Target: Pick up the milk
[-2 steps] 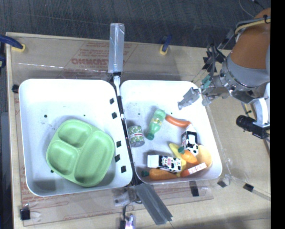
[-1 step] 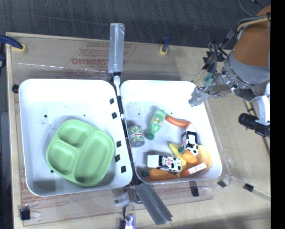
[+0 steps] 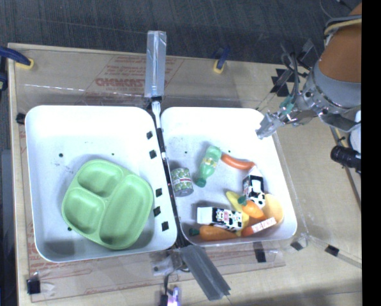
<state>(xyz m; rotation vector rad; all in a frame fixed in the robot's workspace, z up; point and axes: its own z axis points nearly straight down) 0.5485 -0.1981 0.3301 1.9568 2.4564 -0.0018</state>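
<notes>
A white milk carton (image 3: 220, 217) with black cow patches lies on its side near the front of the right bin (image 3: 196, 123), resting against a carrot (image 3: 216, 233). A second cow-patterned carton (image 3: 254, 190) stands a little further right, beside a banana (image 3: 238, 202). My gripper (image 3: 267, 125) hangs over the right bin's far right corner, well above and behind both cartons, with nothing seen in it. The grey arm with its orange band reaches in from the upper right.
The right bin also holds a green bottle (image 3: 207, 164), an orange sausage (image 3: 237, 162), a small can (image 3: 181, 181) and an orange fruit (image 3: 271, 208). A green divided plate (image 3: 108, 203) lies in the left bin (image 3: 50, 126). A grey bar (image 3: 156, 62) stands behind the divider.
</notes>
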